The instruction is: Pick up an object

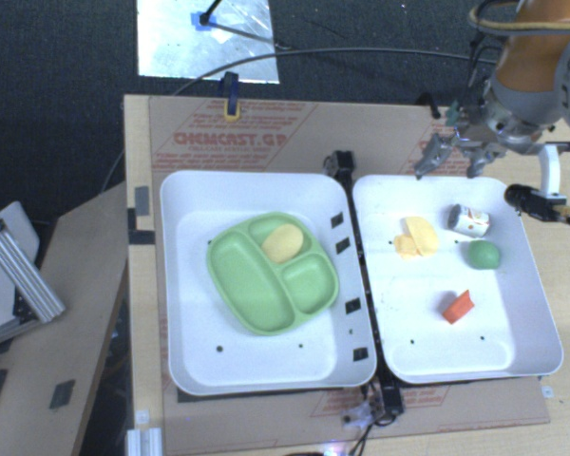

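**Inspector:** Position of the end effector (453, 159)?

**Assistant:** Above the far rim of the right bin (527, 350), at the upper right. Its two fingers (431, 160) point down and stand apart — spread wide, with nothing between them.

**Inspector:** Contents of that bin?

**Assistant:** Four items, all lying on its floor. A yellow piece (417, 237) sits left of centre. A small white-and-grey object (469, 220) lies to its right, nearest the end effector but apart from it. A green ball (484, 255) rests just below that one. An orange-red piece (458, 306) lies nearer the front, on its own.

**Inspector:** And the left bin (185, 350)?

**Assistant:** A green divided tray (256, 288) sits at a slant in the middle. A yellow rounded item (284, 243) rests in one of its smaller compartments — the upper one.

**Inspector:** The counter (294, 126)?

**Assistant:** Brown board with red lettering under both bins.
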`<move>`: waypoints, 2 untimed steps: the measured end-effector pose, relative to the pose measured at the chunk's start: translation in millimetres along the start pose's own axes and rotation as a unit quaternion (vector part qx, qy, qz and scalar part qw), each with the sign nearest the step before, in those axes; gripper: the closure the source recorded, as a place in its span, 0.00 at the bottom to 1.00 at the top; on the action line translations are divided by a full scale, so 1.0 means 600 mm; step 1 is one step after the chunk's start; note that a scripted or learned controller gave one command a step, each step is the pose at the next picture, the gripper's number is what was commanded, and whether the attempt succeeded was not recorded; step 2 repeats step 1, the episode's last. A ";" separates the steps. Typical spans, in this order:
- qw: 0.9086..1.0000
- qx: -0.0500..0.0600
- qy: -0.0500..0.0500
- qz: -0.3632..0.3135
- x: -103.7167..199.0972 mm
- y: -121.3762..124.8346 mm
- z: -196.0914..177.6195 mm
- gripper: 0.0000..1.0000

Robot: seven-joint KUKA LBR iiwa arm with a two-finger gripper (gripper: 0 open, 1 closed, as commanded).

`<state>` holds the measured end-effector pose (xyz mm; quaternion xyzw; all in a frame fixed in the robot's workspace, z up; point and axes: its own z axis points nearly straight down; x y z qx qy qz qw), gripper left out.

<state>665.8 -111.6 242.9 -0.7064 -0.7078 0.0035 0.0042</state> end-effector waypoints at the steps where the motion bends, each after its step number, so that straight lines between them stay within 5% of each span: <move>1: 1.000 -0.006 -0.001 -0.001 0.001 0.003 -0.014 0.00; 2: 1.000 -0.006 -0.001 -0.001 0.001 0.003 -0.014 0.00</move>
